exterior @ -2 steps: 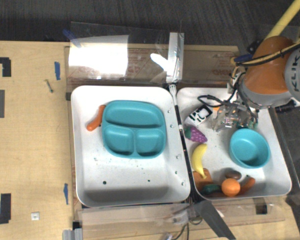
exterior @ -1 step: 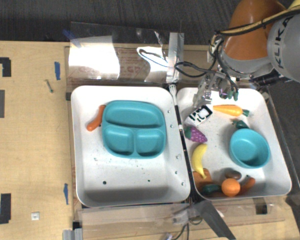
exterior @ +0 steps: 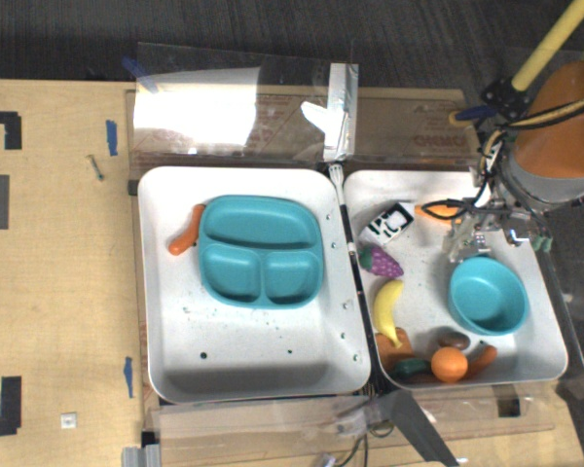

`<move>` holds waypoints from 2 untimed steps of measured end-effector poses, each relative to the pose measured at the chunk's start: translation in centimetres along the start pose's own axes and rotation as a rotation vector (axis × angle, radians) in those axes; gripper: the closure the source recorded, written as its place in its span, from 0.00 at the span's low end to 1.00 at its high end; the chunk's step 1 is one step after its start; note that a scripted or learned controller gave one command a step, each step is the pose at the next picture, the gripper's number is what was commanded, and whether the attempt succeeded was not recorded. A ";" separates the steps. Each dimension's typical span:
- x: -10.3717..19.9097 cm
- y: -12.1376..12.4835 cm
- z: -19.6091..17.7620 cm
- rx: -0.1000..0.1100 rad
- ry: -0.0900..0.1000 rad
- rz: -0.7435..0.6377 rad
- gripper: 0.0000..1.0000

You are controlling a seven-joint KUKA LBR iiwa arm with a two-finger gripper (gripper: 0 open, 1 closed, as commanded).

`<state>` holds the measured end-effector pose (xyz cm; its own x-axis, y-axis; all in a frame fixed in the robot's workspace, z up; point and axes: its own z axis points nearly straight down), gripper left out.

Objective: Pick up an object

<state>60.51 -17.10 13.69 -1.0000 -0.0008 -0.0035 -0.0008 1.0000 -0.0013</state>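
Two white bins are seen side by side on the tabletop. The claw is placed low in the right bin, just above the teal bowl; whether it is open cannot be told. A banana lies near the bin's left wall.

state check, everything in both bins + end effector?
teal divided plate: flat in left bin, compartments bare
orange carrot: lying against plate's left rim
teal bowl: upright in right bin
banana: lying flat
orange: resting at front wall
end effector: above bowl's far rim
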 end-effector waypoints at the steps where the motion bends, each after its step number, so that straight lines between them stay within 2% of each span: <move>1: -0.1 0.3 -0.1 -0.001 -0.002 -0.004 0.00; 2: -2.2 -2.4 4.8 0.000 -0.008 -0.050 0.00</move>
<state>62.73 -19.47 8.95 -0.9987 -0.0504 -0.0110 -0.0504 0.9987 -0.0022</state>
